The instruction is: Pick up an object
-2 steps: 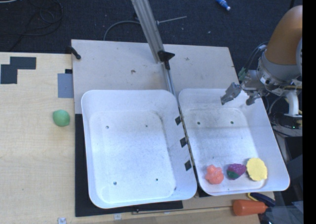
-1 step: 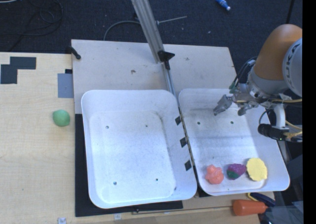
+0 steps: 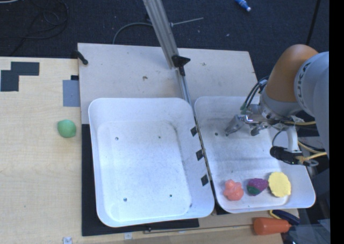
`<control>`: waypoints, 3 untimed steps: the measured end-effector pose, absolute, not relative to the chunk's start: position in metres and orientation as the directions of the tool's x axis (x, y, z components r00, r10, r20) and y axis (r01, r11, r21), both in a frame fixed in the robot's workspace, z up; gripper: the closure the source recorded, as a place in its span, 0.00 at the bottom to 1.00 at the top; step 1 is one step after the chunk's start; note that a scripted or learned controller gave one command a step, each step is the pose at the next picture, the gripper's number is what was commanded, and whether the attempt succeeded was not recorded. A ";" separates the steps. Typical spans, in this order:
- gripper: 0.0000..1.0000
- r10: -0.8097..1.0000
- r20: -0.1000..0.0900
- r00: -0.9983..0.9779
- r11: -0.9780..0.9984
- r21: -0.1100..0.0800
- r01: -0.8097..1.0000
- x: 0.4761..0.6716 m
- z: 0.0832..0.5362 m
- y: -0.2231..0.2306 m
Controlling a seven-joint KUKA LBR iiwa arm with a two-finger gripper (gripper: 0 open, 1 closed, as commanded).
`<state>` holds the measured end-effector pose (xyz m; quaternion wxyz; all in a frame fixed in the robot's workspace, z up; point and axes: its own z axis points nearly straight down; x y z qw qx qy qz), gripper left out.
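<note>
Across the lower left of the frame runs a pale wooden floor [image 3: 32, 146], and dark carpet strewn with cables fills the top. On a beige bench board [image 3: 134, 71] sit two shallow white bins side by side: the left bin [image 3: 102, 114], larger in the view, and the right bin [image 3: 215, 108], joined along their shared edge by small black clips. A grey metal rail [image 3: 161, 22] slants from the upper middle down toward the gap between the bins.

From the right side the arm [image 3: 301, 81] reaches in, its orange band showing above the wrist. The gripper [image 3: 239, 124] hangs over the upper middle of the right bin, tips aimed left and slightly down; whether its fingers are spread or pressed together cannot be told. Nothing visible sits between them.

Most of the right bin's floor is bare, with open room between the gripper and the bin's lower rim. Along that lower rim lie three things in a row, close together: a yellow object [image 3: 279, 184], roundish, nearest the right corner; a purple object [image 3: 257, 186] in the middle, its long axis roughly left to right; and a pink-orange object [image 3: 233, 190] at the left.

An orange object [image 3: 271, 225] lies outside the bin below its lower edge. A green ball [image 3: 66, 128] rests on the wooden floor at the left, and a small blue object [image 3: 242, 3] lies on the carpet at the upper right.
</note>
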<state>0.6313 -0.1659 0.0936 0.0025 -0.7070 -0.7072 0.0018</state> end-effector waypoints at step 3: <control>1.00 1.000 -0.001 0.000 0.000 0.005 1.000 0.634 0.161 -0.158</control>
